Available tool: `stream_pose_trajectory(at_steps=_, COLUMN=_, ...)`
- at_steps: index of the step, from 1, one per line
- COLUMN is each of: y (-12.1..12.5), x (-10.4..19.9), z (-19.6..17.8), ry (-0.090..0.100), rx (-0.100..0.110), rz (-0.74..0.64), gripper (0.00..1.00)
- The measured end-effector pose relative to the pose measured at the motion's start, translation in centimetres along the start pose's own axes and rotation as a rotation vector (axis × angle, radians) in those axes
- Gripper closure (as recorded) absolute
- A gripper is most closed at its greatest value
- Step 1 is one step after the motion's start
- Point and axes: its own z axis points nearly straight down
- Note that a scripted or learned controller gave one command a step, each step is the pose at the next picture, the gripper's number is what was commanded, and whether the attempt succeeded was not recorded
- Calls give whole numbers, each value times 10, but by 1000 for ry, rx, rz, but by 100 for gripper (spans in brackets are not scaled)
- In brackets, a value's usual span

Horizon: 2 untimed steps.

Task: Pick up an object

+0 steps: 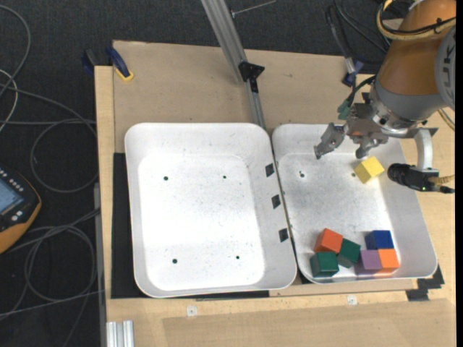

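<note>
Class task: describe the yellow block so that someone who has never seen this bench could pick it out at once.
Find the right-hand white bin, the one the grey and orange arm reaches over. The yellow block lies alone in its far part, just below the gripper. The other blocks, orange, green, blue and purple, huddle at the near edge.

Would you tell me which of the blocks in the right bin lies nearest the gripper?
The yellow block, alone just below the gripper. The orange, green, purple and blue blocks are clustered at the bin's near edge.

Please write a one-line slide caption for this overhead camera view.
The open gripper hovers over the right bin beside a lone yellow block, with other coloured blocks clustered at the bin's near edge.
</note>
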Motion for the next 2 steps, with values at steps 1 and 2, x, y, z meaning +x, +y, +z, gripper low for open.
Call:
stream_pose_trajectory(at_steps=1, y=0, x=0, z=0, ry=0, rx=-1, rz=0, gripper=0)
stream_pose_trajectory(at_steps=2, y=0, x=-1, z=64, ry=0, rx=6, rz=1, gripper=0)
